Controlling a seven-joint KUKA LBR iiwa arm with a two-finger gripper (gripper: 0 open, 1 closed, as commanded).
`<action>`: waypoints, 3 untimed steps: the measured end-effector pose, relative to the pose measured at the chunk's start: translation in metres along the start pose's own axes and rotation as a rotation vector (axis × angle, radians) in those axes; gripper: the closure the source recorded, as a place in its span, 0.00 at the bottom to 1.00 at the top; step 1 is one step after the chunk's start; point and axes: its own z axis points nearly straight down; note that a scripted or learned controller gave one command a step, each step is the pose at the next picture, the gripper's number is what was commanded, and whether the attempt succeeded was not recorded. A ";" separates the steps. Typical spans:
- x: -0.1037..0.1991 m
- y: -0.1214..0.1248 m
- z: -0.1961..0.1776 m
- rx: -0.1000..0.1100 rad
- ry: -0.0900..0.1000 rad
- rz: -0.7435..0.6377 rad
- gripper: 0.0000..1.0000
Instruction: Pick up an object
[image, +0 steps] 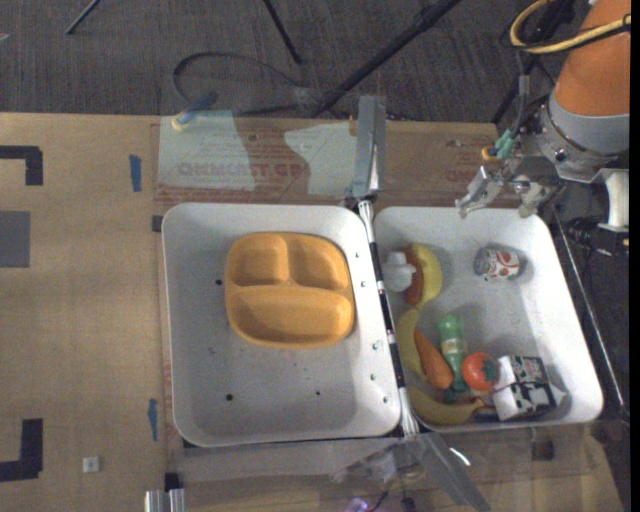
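Note:
My gripper (496, 204) hangs over the far edge of the right bin (575, 330), and its fingers are open with nothing between them. Below it in that bin lies a small white and red can (497, 263). Further left a yellow banana (431, 272) rests beside a small white object (398, 269). Near the front of the bin sit an orange carrot (432, 361), a green bottle (453, 344), a red tomato (479, 371), a second banana (441, 409) and a black and white carton (523, 388).
The left bin (200, 380) holds an orange divided plate (290, 290). A metal divider (381, 300) runs between the bins. Cables and stand legs lie on the dark floor behind the bench.

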 end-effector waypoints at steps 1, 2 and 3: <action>-0.041 -0.020 0.156 0.001 0.001 -0.111 0.00; -0.014 -0.067 0.191 -0.011 -0.002 -0.078 0.00; -0.010 -0.100 0.191 -0.011 -0.001 -0.040 0.00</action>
